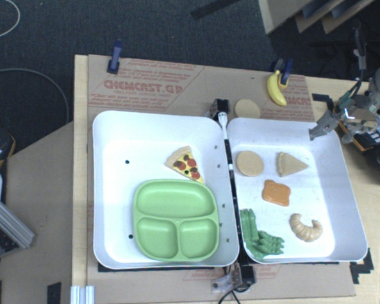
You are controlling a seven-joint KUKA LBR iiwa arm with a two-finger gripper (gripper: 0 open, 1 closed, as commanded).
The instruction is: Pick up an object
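The right bin (342, 189) holds a round tan cookie (249, 163), a tan bread wedge (290, 164), an orange chunk (276, 192), a croissant (306, 227) and a bunch of green beans (258, 237). In the left bin (111, 175) lie a pizza slice (185, 162) and a green divided plate (175, 219). My gripper (328, 123) hangs over the right bin's far right corner, well apart from every item, with nothing seen in it.
A yellow banana (276, 89) and a tan disc (247, 108) lie on the cardboard behind the bins. Blue clamps (115, 57) hold the board's back edge. A black divider strip (227, 158) runs between the bins.
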